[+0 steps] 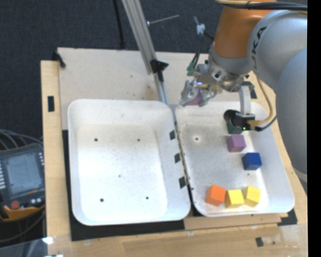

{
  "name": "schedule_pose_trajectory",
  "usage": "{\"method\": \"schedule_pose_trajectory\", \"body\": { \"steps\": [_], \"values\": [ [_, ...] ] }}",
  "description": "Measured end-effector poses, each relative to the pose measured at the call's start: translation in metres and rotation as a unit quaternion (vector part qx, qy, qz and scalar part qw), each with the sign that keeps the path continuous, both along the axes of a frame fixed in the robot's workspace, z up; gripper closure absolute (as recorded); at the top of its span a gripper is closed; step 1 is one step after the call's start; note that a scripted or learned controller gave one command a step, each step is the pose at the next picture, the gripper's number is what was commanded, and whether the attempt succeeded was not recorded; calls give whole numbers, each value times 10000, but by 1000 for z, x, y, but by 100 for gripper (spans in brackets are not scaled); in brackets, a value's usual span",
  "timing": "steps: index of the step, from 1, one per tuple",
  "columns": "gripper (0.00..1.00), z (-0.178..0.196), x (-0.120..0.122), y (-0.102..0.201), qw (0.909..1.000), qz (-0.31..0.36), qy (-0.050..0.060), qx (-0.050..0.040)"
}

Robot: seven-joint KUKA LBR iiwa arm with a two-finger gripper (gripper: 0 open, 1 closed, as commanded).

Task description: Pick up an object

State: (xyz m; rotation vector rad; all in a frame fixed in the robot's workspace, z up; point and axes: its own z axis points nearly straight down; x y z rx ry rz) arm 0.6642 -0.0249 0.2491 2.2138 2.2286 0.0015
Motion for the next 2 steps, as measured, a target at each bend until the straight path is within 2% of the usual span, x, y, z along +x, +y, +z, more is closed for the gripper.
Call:
{"method": "schedule_pose_trajectory", "body": {
  "steps": [2],
  "values": [
    [100,11,9,103,10000,4,-5,2]
  ]
}}
